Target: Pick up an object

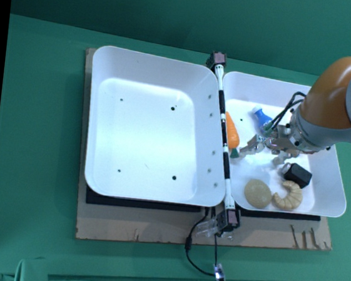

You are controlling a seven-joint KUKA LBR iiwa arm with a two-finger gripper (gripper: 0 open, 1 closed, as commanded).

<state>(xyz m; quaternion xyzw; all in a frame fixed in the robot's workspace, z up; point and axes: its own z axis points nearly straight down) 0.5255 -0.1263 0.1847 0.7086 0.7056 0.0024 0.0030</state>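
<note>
The gripper (269, 147) hangs low in the right bin (331, 186), fingers spread and holding nothing, between the toy carrot (231, 130) and the black block (297, 174); seemingly mid-approach, it must next settle over one object and close.

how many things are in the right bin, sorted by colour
orange: 1, the carrot
blue: 1, the bottle
black: 1, the block
tan: 2, the round bun and the croissant
total: 5
</note>
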